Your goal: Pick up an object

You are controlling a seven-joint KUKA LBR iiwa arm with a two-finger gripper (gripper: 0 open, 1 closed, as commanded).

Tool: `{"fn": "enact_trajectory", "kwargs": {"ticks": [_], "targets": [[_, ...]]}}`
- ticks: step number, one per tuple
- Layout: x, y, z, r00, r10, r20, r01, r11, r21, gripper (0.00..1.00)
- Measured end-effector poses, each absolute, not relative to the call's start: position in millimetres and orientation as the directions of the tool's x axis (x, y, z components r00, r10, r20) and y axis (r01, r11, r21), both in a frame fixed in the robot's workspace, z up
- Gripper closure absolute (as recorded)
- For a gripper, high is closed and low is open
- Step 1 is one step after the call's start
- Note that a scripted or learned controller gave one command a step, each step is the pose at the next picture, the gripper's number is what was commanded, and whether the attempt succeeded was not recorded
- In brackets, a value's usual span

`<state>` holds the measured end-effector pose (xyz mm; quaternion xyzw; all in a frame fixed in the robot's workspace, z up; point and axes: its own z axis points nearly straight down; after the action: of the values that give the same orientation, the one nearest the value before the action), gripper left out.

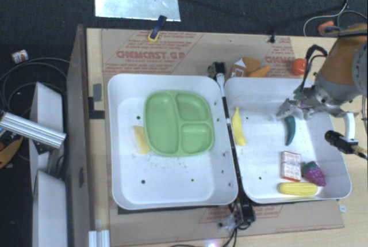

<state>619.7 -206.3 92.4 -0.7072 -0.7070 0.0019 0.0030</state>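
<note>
My gripper [297, 110] hangs over the back right part of the right bin [261, 96], its fingers spread open and nothing between them. Just below it a dark green chili pepper [290, 129] lies on the bin floor, its top end close to the fingertips. A yellow banana [237, 126] rests along the bin's left wall. At the front right lie a red and white box [291, 165], purple grapes [314, 174] and a yellow corn cob [298, 188].
The left bin [123, 177] holds a green divided plate [178, 124] and a yellow piece [141, 139] at the plate's left edge. Behind the right bin lie an orange carrot [259, 71] and an orange ball [299, 65]. The arm's wrist [342, 76] rises over the right edge.
</note>
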Motion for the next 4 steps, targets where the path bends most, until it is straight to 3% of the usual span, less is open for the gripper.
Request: {"fn": "enact_trajectory", "kwargs": {"ticks": [1,2,3,4], "targets": [[603.6,-161,186,-0.008,1.0,-0.001,1.0,0.008,0.01,0.0],[588.1,-195,96,0.001,1.0,0.0,1.0,-0.001,-0.007,0.0],[524.9,-117,140,-0.007,1.0,0.003,1.0,0.007,0.001,0.0],[598.1,-96,82,-0.007,1.0,0.0,1.0,0.007,0.002,0.0]]}}
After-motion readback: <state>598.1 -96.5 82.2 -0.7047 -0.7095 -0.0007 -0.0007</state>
